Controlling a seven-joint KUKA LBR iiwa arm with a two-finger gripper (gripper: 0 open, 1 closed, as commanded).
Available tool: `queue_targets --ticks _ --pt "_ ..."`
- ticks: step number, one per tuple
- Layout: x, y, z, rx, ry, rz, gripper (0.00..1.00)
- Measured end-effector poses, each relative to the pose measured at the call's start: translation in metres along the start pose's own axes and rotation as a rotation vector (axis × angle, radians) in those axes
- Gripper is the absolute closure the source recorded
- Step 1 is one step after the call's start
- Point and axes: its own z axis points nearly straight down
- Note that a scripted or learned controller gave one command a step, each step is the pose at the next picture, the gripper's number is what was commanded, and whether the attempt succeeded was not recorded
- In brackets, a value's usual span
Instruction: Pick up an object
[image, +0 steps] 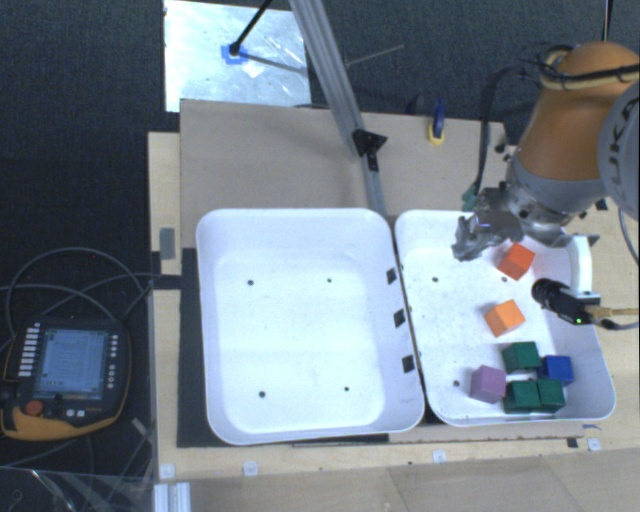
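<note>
Gripper (472, 243) hangs over the right bin (440, 400) near its far rim; whether its fingers are apart, hard to tell. Red-orange block (517, 261) sits just beside it, with bare floor toward the left bin (225, 400).

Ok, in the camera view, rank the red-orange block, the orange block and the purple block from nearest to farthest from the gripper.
From the gripper:
1. Red-orange block, just to its right.
2. Orange block, mid-bin, lower in the picture.
3. Purple block, near the bin's front edge.
</note>
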Motion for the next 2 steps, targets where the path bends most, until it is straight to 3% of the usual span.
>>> queue_targets --ticks 2 --pt "0.123 0.014 0.020 0.001 0.001 0.000 1.00"
